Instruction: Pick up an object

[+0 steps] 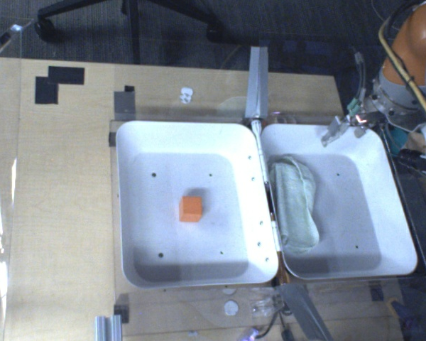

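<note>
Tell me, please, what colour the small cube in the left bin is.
Orange; the cube shows best in the camera view.

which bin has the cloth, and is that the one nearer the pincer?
The right bin: the pale cloth lies along its left side. The left bin holds an orange cube. The pincer hovers at the right bin's top edge, so yes.

Orange cube (pixel 191 209) sits flat mid-left bin, well apart from the jaws; pale folded cloth (pixel 295 203) lies nearer, below them.
</note>
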